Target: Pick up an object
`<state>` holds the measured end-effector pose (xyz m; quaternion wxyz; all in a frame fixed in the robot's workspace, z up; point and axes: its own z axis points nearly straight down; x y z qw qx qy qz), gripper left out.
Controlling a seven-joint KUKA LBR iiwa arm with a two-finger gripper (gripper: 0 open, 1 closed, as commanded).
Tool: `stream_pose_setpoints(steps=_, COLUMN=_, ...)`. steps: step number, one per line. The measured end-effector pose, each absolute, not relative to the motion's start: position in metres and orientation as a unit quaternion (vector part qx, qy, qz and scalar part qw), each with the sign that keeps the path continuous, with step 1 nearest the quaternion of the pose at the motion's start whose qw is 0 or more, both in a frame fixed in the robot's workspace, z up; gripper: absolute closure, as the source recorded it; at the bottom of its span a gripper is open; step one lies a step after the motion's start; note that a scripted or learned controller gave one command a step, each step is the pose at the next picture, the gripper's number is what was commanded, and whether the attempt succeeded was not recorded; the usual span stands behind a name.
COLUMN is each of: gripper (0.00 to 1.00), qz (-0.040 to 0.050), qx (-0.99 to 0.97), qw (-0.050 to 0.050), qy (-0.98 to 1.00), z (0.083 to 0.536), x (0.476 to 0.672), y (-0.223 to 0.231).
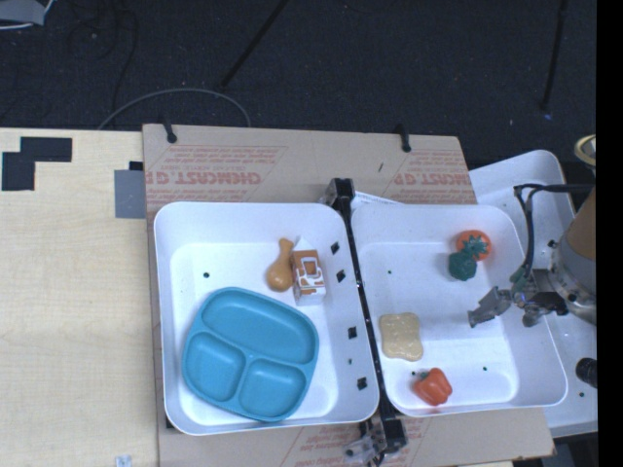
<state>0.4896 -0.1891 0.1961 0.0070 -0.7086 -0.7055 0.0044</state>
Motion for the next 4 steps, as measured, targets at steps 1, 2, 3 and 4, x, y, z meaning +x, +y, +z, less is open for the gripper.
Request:
stream_pose_setpoints(steps=1, gripper=0.0, qz=0.0007, qx=-0.707, qw=0.002, qy=-0.707, z=0.203, x=0.493, y=-0.189)
stream_pose_setpoints(steps=2, gripper=0.0, qz=0.001, qx=-0.707, qw=0.003, qy=-0.707, z=0.161, x=0.495, y=-0.187)
stream_pose_setpoints(steps=3, gripper=0.0, qz=0.0011, qx=-0.707, qw=0.003, qy=-0.707, z=0.11, x=0.485, y=-0.184)
stream_pose_setpoints(steps=4, gripper=0.0, qz=0.0007, qx=-0.707, qw=0.002, qy=-0.707, z=0.087, x=0.485, y=-0.183)
